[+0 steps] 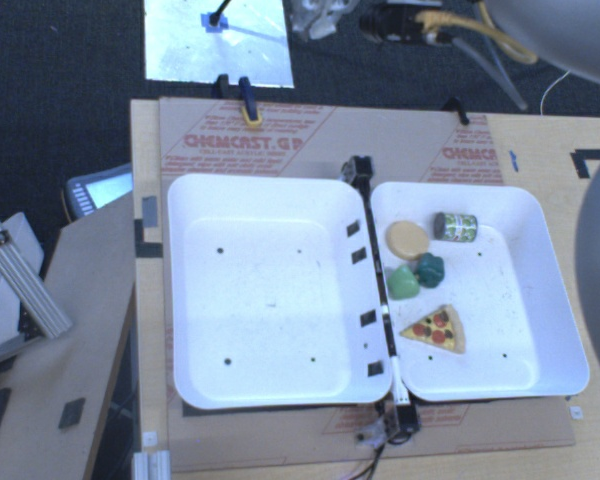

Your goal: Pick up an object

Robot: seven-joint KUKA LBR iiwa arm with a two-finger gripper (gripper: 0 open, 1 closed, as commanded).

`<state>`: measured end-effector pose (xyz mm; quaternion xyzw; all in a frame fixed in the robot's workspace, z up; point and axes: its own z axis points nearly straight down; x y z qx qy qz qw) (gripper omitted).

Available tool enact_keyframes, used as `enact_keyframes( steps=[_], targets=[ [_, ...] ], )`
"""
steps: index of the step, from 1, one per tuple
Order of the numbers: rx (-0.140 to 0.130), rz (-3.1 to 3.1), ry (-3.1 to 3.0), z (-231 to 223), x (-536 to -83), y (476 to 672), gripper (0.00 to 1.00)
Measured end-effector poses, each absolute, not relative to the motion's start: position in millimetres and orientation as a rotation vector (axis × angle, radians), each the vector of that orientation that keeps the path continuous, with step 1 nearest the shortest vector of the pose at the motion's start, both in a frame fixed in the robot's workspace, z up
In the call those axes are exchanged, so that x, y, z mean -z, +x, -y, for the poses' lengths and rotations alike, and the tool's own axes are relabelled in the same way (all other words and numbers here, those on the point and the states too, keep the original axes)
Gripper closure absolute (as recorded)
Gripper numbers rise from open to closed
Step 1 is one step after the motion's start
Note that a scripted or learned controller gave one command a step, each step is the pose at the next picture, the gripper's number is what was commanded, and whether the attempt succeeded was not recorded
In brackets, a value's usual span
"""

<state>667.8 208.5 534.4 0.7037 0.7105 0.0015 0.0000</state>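
Camera view: right bin carries everything. Tan disc sits near its centre-left, small green can at its three o'clock, two green lumps at six, pizza slice lower still. Left bin alongside. Gripper's state: cannot tell.

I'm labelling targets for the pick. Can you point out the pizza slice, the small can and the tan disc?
pizza slice point(435, 329), camera view, middle of its topped face.
small can point(456, 227), camera view, side label.
tan disc point(408, 238), camera view, centre of its top.
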Motion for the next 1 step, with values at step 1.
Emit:
enact_keyframes(
  steps=[1],
  targets=[
    [0.000,-2.232,2.214,-236.2,-535.0,582.3,1.00]
  ],
)
